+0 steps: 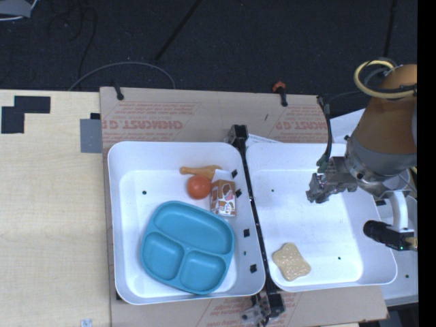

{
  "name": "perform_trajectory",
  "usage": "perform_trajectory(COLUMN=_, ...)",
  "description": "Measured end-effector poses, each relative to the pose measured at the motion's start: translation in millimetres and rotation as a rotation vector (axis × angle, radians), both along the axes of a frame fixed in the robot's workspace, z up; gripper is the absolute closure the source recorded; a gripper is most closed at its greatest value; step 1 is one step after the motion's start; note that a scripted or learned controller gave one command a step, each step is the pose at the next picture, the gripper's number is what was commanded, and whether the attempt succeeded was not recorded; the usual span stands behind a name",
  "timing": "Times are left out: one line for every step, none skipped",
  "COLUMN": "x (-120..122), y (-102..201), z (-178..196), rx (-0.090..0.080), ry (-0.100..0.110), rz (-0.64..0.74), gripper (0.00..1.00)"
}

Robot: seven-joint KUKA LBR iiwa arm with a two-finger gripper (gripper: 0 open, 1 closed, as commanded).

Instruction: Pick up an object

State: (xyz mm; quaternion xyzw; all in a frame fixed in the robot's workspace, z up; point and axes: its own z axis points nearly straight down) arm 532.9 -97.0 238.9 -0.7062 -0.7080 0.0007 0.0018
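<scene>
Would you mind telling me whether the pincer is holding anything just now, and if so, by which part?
Nothing is held. The pincer hangs over bare floor of the right bin, apart from the beige piece lying near that bin's front edge.

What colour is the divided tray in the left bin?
Light blue; the tray shows clearly in the camera view.

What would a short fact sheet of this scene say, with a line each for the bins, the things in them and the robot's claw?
left bin: blue divided plate, red ball, orange piece, small carton
right bin: beige cracker-shaped piece near the front edge
gripper: over the right bin, apart from the beige piece
arm: enters from the right
</scene>
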Motion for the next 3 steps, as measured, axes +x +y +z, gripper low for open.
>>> perform_trajectory(x=-10, y=47, z=-4, rx=0.000, ry=0.001, rz=0.001, gripper=1.00)
perform_trajectory(x=-5, y=106, z=-14, rx=0.000, ry=0.003, rz=0.001, gripper=1.00)
perform_trajectory(x=0, y=161, z=-23, rx=-0.001, ry=0.001, rz=0.001, gripper=1.00)
